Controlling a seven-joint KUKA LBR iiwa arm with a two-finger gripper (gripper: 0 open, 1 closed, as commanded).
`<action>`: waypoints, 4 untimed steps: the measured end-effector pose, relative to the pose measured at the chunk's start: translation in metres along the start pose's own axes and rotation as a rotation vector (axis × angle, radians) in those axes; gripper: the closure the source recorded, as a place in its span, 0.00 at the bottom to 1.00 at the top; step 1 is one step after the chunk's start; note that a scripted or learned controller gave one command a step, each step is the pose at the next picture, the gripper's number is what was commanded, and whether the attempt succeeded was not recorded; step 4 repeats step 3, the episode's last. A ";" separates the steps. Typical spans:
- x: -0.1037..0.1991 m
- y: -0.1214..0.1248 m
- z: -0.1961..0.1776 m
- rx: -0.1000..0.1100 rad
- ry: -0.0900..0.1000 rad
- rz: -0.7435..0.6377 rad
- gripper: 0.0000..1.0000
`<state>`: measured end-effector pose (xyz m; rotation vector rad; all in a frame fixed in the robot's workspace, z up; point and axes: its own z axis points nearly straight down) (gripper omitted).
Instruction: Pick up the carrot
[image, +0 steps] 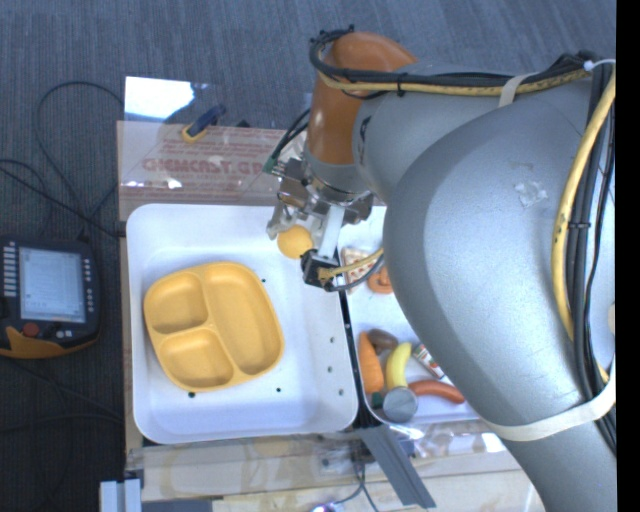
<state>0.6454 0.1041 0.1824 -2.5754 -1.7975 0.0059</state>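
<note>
Over the left bin (240, 420), near its right wall, you see the claw (300, 240) clenched around a small yellow lemon-like fruit (293, 242). Your carrot (371, 362) lies in the right bin (372, 228), beside a banana (398, 362). A yellow divided plate (212, 325) sits in the left bin.

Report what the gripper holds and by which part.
Cannot be told. The gripper hangs over the left bin with a round yellow-orange thing at its tip; the carrot lies in the right bin.
</note>
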 end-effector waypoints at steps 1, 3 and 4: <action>0.063 -0.042 -0.013 -0.001 -0.001 0.356 1.00; -0.043 -0.030 -0.160 -0.009 0.004 0.287 1.00; -0.043 -0.030 -0.160 -0.009 0.004 0.287 1.00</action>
